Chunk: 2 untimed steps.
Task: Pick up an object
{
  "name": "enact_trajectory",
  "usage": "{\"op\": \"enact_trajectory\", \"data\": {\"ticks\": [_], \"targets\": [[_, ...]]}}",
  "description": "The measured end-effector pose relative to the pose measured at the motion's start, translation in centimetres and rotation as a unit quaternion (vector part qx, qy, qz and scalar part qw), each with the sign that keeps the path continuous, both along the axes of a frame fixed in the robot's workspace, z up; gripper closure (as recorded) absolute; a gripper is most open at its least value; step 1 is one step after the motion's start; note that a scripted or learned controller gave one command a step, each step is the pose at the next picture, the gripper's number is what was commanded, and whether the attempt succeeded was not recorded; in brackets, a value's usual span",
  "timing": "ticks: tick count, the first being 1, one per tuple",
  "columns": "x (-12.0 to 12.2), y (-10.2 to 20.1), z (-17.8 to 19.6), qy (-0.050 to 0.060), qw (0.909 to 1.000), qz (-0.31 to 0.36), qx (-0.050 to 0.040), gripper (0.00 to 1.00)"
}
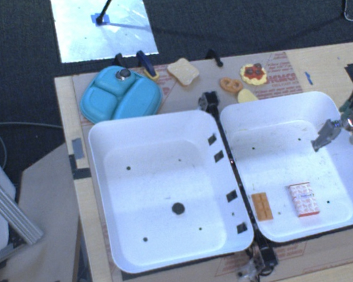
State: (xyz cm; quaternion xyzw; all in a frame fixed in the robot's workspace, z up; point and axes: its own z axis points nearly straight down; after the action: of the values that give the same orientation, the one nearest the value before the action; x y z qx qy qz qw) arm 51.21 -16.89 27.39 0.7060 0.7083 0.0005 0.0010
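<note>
Pincer point(322, 136) hangs at 3 o'clock over the right bin point(272, 114); can't tell how wide it stands. Red-white packet point(303, 199) lies at 5 o'clock, long axis 12-to-6. Orange cracker point(261, 206) just beside it at its 9 o'clock, same axis, apart.

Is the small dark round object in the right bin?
No, the dark round object lies in the left bin; the right bin holds an orange cracker and a red-and-white packet.
</note>
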Motion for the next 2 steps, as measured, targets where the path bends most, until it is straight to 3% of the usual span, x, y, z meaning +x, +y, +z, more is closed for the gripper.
{"op": "enact_trajectory", "data": {"ticks": [1,2], "targets": [[4.3,-3.9,-19.1,-0.001,1.0000,-0.001,-0.0012,0.00],[4.5,-4.0,-17.1,-0.006,1.0000,-0.001,-0.0036,1.00]]}}
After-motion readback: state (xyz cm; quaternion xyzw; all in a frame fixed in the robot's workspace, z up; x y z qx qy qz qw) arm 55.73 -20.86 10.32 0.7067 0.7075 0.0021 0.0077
